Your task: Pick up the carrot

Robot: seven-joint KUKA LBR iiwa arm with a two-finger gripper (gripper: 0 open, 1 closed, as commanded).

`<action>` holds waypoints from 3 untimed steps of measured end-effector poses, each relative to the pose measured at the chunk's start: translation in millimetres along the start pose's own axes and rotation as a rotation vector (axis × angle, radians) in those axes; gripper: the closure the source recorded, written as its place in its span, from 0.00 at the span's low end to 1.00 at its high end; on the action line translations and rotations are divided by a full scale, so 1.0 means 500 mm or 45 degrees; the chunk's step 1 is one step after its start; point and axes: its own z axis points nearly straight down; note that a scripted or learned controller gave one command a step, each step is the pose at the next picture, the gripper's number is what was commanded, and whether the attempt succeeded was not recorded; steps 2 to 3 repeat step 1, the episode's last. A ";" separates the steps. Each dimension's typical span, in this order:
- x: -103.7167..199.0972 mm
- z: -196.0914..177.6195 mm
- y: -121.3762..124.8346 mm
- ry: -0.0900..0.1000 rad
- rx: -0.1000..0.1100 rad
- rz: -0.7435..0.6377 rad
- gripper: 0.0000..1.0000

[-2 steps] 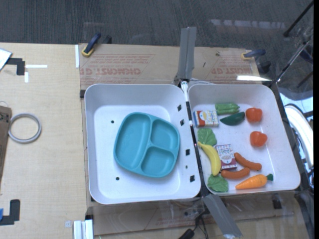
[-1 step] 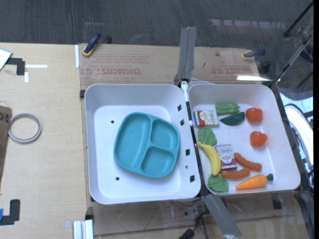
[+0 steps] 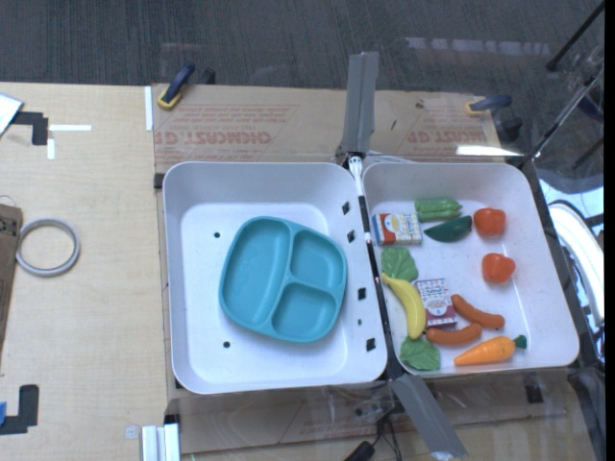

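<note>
Lying at about 5 o'clock in the right bin (image 3: 538,209), the carrot (image 3: 488,351) points its green tip toward 3, just beside a sausage (image 3: 454,334). Likely light, stiff, smooth plastic, so it may slip; grip across the thick middle. Tool state: cannot tell.

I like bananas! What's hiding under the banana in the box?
The banana lies across two green leaves: one pokes out at its top end, another at its bottom tip. What else sits beneath it is covered, so that cannot be seen.
</note>
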 end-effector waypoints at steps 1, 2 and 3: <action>0.005 -0.010 0.000 -0.007 0.005 -0.007 1.00; 0.005 -0.010 0.000 -0.007 0.005 -0.007 1.00; 0.005 -0.010 0.000 -0.007 0.005 -0.007 1.00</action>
